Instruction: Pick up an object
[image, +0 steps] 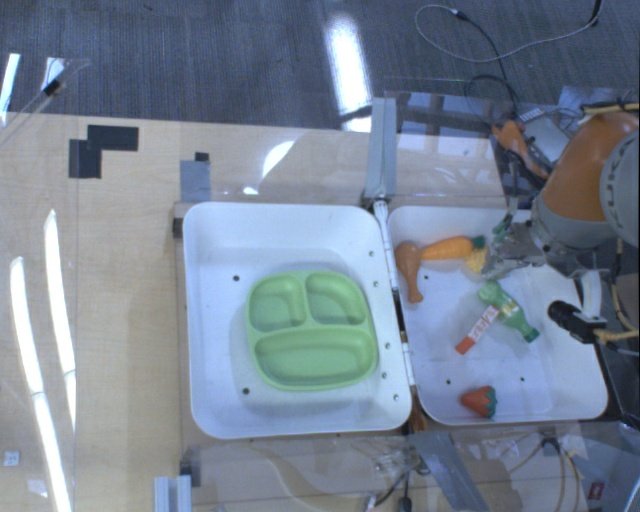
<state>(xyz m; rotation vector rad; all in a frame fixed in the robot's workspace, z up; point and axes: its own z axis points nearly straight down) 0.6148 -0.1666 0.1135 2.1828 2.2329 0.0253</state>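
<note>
Two-finger gripper (497, 256) hangs over right white bin (560, 405); finger state indeterminate. Orange plastic carrot (447, 249) lies just beside it, ungripped.

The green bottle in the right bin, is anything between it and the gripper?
Nothing visible. The gripper hangs just above and beyond the green bottle, with bare bin floor between them. The carrot lies off to the side.

grn divided tray (312, 330) | in L bin (215, 400) | on wood bench (100, 300)
</note>
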